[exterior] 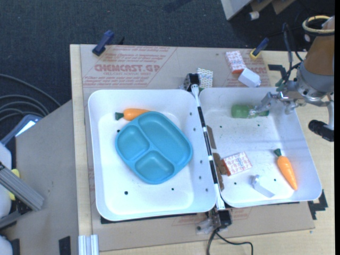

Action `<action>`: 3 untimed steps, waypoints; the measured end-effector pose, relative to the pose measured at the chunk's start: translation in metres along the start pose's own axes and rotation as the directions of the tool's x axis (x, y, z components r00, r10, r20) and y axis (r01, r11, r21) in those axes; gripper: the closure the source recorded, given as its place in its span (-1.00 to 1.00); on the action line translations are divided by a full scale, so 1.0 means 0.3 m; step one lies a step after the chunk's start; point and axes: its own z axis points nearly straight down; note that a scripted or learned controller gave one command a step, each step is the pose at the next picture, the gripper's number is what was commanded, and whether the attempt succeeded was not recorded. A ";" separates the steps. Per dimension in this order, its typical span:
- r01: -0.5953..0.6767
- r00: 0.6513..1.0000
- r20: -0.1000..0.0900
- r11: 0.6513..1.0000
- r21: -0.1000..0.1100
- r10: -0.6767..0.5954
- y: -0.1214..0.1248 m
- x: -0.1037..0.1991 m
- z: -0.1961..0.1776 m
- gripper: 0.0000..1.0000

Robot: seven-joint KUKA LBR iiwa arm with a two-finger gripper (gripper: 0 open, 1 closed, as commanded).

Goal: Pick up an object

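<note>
Grey block point(262, 185), carrot point(287, 170), patterned box point(237, 163) near; gripper point(261, 109) beside green object point(241, 111), grip state unclear

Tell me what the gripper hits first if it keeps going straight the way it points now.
The gripper points toward the picture's left, low over the right bin. The green object lies right ahead of its tip, so it would likely meet that first, though height above it is hard to judge.

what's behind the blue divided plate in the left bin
An orange toy carrot with a green top lies at the blue plate's far edge. Whether the plate's rim covers part of it is unclear.
</note>
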 end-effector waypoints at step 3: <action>0.002 1.000 -0.011 1.000 0.006 -0.002 -0.462 -0.009 0.157 -1.00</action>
